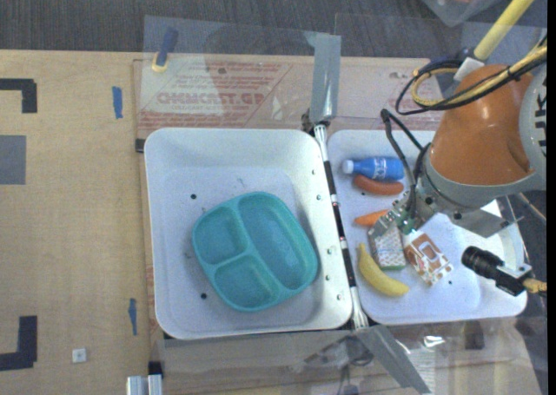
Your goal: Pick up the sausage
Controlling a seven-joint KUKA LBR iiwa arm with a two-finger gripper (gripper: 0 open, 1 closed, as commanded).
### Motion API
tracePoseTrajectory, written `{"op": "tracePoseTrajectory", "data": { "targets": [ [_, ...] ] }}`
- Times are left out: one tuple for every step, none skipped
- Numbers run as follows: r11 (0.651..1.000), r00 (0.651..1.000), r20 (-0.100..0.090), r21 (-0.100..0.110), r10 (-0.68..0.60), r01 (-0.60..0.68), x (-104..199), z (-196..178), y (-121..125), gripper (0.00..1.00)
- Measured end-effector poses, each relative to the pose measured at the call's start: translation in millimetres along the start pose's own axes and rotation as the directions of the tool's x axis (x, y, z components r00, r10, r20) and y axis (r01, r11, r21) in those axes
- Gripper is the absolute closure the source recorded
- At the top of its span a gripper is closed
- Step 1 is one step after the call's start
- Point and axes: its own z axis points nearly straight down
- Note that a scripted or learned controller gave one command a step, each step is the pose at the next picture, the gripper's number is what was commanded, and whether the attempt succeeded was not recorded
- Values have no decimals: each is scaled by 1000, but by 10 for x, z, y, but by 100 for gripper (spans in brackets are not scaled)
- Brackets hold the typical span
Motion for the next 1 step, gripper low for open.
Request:
{"op": "tracePoseTrajectory", "data": {
  "targets": [
    [1000,1000,3,-4,3,-3,-17,-101,6,100]
  ]
}}
